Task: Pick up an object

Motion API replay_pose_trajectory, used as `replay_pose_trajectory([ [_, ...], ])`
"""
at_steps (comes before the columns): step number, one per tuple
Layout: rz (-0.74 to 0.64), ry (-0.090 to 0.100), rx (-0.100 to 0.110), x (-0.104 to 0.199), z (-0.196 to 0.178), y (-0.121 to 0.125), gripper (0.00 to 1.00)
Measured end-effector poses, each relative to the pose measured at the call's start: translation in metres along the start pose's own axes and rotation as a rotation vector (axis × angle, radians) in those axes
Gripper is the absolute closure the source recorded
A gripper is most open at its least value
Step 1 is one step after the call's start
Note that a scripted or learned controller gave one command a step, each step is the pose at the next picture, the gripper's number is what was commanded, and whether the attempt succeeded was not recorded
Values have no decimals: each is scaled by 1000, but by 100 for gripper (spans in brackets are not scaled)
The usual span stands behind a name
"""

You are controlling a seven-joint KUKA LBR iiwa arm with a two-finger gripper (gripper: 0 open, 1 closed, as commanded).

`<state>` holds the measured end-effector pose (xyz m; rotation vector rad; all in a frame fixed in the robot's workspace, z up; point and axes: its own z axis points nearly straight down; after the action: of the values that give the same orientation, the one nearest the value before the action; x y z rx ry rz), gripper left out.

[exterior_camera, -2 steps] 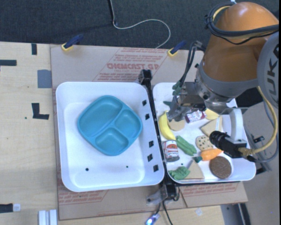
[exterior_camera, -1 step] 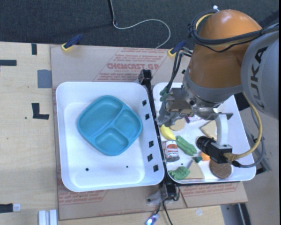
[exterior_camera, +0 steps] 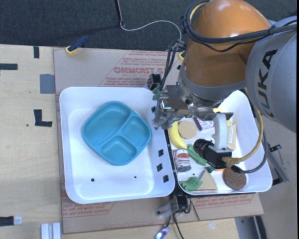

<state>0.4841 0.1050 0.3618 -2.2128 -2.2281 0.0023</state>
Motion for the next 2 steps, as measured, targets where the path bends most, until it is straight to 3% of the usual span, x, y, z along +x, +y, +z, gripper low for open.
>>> replay_pose_trajectory([
  [1,2,-4,6,-2,-7,1,100],
  [2,5,0,-4,-8,-66,0,100],
])
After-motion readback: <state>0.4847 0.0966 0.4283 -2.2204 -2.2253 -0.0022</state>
